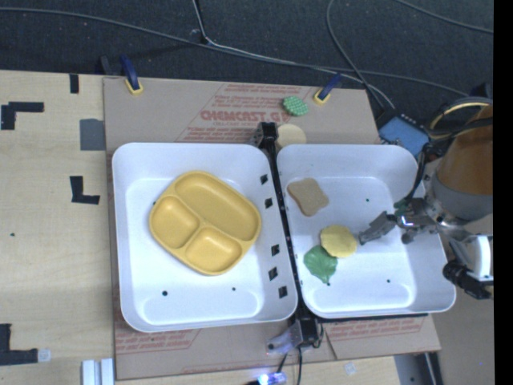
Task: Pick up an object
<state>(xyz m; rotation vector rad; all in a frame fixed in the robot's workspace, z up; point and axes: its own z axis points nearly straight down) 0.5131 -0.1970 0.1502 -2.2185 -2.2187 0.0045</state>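
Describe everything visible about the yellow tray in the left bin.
The yellow tray is a rounded, glossy, plastic-looking dish with three compartments: one long one along its upper right and two smaller ones below. It lies flat, right side up and turned at a slant, on the left bin's floor. Nothing sits in it.

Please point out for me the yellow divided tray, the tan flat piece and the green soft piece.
Yellow divided plastic tray [205, 222], camera view, centre ridge.
Tan flat toast-shaped piece [308, 196], camera view, its middle.
Green soft leaf-shaped piece [319, 263], camera view, its middle.
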